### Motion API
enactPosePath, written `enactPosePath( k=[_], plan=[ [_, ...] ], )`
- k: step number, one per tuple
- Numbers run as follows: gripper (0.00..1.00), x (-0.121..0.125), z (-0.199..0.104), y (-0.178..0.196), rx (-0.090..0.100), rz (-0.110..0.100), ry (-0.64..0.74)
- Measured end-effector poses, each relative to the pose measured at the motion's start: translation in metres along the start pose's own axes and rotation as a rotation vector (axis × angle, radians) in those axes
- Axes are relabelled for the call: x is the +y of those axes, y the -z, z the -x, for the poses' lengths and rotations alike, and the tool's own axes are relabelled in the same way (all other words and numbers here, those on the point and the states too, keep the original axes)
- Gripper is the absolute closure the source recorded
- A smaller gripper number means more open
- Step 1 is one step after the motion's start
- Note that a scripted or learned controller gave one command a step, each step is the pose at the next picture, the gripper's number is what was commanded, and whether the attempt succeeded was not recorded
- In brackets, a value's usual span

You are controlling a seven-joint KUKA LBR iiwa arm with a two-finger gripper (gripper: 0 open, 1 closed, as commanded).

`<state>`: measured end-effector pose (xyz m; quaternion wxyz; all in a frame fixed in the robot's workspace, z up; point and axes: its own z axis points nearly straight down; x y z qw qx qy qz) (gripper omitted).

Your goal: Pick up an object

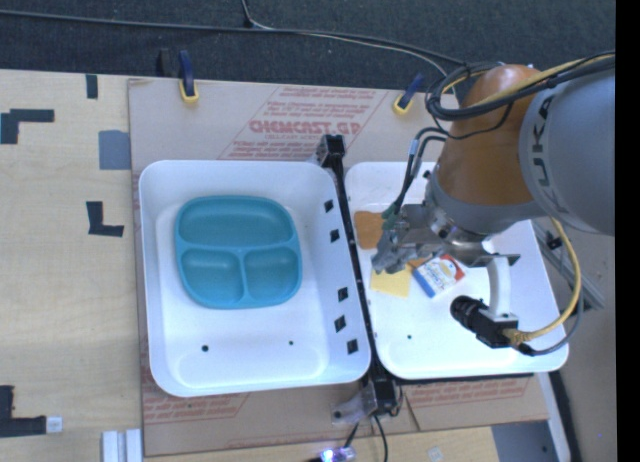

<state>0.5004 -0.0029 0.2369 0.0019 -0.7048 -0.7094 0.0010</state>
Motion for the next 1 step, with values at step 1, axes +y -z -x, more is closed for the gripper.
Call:
enactPosePath(
  k=[1],
  plan=[
    [1.00,-0.0052,-0.0465,0.0016,0.000,0.001,0.000]
  ],
)
